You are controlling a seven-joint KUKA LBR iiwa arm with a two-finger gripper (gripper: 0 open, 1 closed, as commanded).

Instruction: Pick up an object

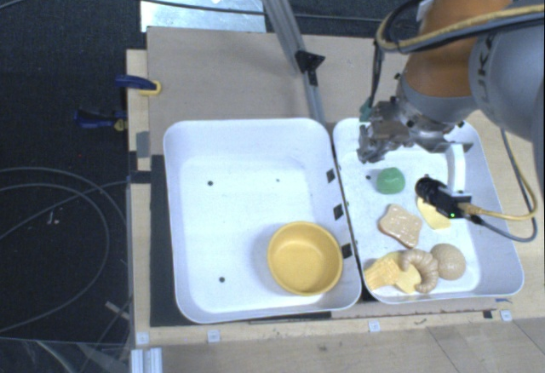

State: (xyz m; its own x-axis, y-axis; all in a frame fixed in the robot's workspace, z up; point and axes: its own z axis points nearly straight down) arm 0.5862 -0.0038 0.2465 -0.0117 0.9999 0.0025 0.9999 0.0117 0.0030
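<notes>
Camera view: grey arm with orange band enters from right, hand (371, 144) over far part of right white bin (494, 192), just above small round green object (391, 180); hand state: cannot tell. Nearer in same bin: tan waffle-like piece (400, 225), yellow wedge (385, 272), beige rounded lump (448, 261). Yellow plastic bowl (305, 257) in near right corner of left white bin (213, 209).

Two white bins: left bin (213, 192), right bin (494, 226). Yellow bowl (305, 257) lower centre. Green round obj (391, 180) centre-right. Tan waffle-pattern cracker (400, 225), pale yellow wedge (381, 272), beige bun (449, 261), tan croissant (421, 266) lower right. Arm (477, 48) grey w/ orange band, upper right. Bench (221, 73) light tan; floor dark w/ blue-yellow clamp (136, 84) at left.
</notes>
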